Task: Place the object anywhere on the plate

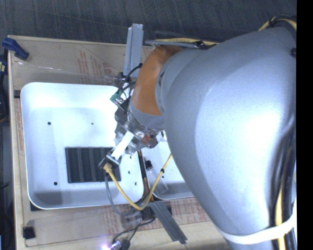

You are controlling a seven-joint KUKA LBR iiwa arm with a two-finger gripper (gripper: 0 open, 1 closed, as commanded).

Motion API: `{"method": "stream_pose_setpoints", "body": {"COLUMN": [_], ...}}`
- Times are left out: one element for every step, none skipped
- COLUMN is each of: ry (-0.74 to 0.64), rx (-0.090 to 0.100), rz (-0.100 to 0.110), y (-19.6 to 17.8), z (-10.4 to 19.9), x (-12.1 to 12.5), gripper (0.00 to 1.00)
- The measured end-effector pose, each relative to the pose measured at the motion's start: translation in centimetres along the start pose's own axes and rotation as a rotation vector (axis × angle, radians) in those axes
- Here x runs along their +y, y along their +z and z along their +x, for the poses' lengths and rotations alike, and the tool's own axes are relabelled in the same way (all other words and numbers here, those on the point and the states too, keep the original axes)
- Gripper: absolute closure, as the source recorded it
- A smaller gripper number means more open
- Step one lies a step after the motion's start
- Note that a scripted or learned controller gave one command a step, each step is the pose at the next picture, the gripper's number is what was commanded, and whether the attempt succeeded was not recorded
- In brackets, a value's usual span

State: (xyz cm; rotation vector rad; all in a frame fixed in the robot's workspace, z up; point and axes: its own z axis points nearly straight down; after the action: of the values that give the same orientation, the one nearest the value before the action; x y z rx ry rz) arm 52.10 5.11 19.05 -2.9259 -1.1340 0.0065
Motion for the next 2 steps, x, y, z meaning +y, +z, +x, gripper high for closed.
{"method": "stream_pose_setpoints", "body": {"ry": [0.061, 0.151], "rx": [-0.005, 0.003], "rz": [0.002, 0.007], "y": [9.1, 9.7], "z": [1.6, 3.4], "x": [-7.8, -5.2], "gripper": [1.00, 1.00]}}
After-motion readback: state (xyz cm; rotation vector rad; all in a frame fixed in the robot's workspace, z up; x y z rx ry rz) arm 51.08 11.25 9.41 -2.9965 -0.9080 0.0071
